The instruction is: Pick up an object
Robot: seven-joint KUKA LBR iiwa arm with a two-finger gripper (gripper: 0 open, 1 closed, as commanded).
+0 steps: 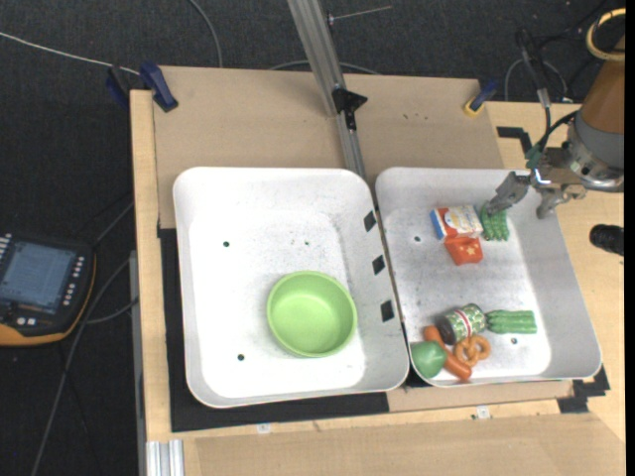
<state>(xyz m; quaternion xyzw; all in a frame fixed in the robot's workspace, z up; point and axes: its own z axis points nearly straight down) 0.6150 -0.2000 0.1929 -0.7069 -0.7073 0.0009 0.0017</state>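
My gripper hangs over the back right part of the right bin, fingers spread open with nothing between them. One finger points down toward a small green toy just below it. Beside that toy lies a red and white carton, with a small red block in front of it. Near the bin's front edge sits a cluster: a green striped can, a green ridged piece, an orange pretzel-like piece, a green rounded piece and an orange carrot-like piece.
A light green bowl sits in the left bin. A metal pole slants up from the bench's back between the bins. A handheld pendant lies off the bench at far left. Blue clamps hold the board's back corners.
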